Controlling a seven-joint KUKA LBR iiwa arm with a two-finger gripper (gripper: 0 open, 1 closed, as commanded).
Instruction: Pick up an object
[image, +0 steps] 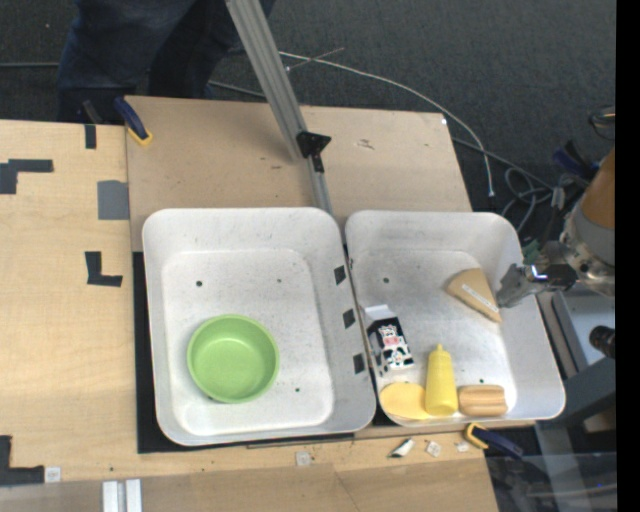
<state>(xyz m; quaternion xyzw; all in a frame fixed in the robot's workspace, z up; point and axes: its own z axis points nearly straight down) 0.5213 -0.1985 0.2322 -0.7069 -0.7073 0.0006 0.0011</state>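
Approach stage of a pick from the right-hand bin (500, 235).

Nearest the viewer lay a brown bun-like piece (482, 400), a yellow bottle (438, 378) and a small printed packet (390, 343); farther back, a tan wedge (474, 293) rested near the bin's right wall. The gripper (518, 280) hovered just beside the wedge; whether it was spread could not be told. Next, it probably needed to centre over the wedge and descend.

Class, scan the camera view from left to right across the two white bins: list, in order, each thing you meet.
Green bowl → small black-and-white packet → yellow bottle → tan wedge → tool. Left out, as their places overlap the bottle's: the yellow piece and the brown roll.
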